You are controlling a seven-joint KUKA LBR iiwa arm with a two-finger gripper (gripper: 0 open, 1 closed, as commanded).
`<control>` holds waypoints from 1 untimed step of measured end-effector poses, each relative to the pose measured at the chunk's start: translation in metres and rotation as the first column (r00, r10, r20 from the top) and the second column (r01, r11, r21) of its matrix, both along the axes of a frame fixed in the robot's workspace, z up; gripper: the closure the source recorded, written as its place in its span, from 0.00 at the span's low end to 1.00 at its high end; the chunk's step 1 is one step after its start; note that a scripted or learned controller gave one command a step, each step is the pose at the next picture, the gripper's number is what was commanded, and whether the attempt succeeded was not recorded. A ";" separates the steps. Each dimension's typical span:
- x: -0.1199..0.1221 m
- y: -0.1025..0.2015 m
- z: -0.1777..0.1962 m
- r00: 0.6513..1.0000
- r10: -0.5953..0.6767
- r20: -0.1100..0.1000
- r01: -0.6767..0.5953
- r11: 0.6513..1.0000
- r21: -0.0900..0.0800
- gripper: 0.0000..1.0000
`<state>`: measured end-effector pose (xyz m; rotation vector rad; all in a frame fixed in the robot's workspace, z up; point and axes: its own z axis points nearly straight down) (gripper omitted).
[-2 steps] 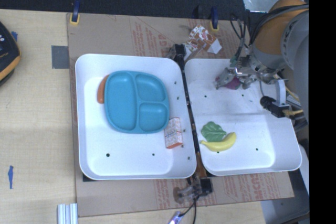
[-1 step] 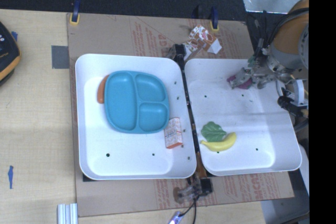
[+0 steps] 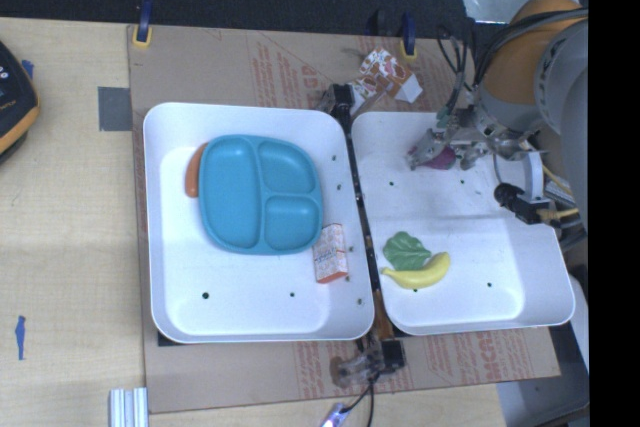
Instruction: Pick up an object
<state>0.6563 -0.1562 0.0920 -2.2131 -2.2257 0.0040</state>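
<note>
1. Banana (image 3: 418, 272): a yellow toy piece lying flat on the floor of the right bin (image 3: 520, 305), in its lower left part, near the inner wall. Its long axis runs roughly left to right across the view, tilted slightly so that the right end sits higher in the frame than the left end. The curve bows downward, toward the near rim.
2. Green leaf-shaped piece (image 3: 404, 248): lies just above the banana and touches its upper edge.
3. Gripper (image 3: 440, 153): sits over the upper part of the right bin, well apart from the banana. A small dark purplish item (image 3: 438, 161) shows at its tip; whether it is between the fingers cannot be told, nor how far the tool is spread.
4. Arm (image 3: 545, 45): grey with an orange band, enters from the right, above the upper right corner of the right bin.
5. Left bin (image 3: 170, 295): touches the right bin along their shared wall.
6. Blue compartment plate (image 3: 260, 193): lies in the upper middle of the left bin.
7. Orange sausage-shaped piece (image 3: 192, 171): lies upright in the frame, partly under the plate's left edge.
8. Small printed carton (image 3: 331, 253): lies just beside the plate's lower right corner, near the left bin's right wall.
9. Crumpled wrapper (image 3: 385, 75): lies on the cardboard sheet (image 3: 250, 65) beyond both bins.
</note>
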 end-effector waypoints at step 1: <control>0.000 -0.049 0.062 1.000 -0.003 0.003 0.003 1.000 -0.001 0.00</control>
